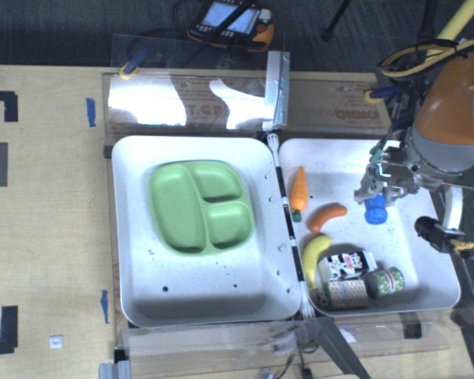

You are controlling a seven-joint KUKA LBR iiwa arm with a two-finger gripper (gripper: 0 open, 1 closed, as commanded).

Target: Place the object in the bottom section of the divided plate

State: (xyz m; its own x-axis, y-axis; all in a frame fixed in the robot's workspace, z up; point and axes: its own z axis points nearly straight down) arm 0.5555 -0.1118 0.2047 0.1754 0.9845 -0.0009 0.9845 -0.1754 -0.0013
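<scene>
The plate [199, 208] in the left bin [134, 290] has nothing on it, while the gripper [377, 198] grasps a blue object [375, 210] above the right bin's [434, 290] far edge, so carry and placement remain.

plate: green divided plate [199, 206] in left bin [134, 235]
right bin [434, 267]: carrot [299, 189], orange piece [327, 215], banana [312, 257], can [384, 281], printed box [345, 264]
gripper [377, 189]: above right bin, blue object [375, 210] just below
</scene>
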